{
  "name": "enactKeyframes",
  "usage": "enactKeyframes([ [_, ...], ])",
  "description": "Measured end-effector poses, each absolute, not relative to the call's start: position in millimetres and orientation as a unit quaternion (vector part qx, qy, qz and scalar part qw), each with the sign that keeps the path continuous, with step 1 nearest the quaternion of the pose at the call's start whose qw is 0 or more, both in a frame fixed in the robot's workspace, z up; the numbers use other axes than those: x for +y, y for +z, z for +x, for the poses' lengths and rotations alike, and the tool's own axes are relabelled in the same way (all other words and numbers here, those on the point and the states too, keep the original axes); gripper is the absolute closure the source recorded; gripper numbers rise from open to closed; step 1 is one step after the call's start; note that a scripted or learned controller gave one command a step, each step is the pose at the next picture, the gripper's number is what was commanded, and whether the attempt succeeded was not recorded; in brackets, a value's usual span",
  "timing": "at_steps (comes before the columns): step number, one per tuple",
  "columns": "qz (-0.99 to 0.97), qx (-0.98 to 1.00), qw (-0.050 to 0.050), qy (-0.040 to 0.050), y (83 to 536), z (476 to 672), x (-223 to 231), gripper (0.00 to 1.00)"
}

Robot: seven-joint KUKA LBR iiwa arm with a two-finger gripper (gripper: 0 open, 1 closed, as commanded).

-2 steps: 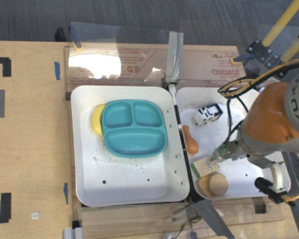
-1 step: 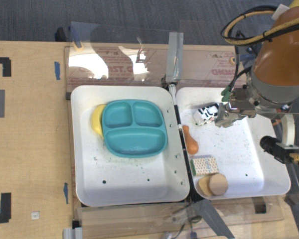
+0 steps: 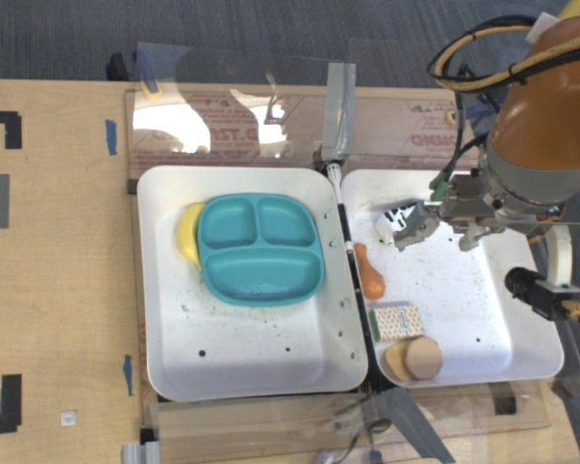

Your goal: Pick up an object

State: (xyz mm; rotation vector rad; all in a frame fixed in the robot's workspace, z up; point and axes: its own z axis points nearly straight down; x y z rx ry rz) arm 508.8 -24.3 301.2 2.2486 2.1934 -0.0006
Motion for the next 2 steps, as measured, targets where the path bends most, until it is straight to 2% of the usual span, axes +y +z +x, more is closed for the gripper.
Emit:
enactKeyframes([
  [1,0.674,0.739,-0.004,-0.0037,182,501.0,-50,0.0],
  [2,0.651,0.759,0.002,-0.001,201,520.0,-165,0.0],
])
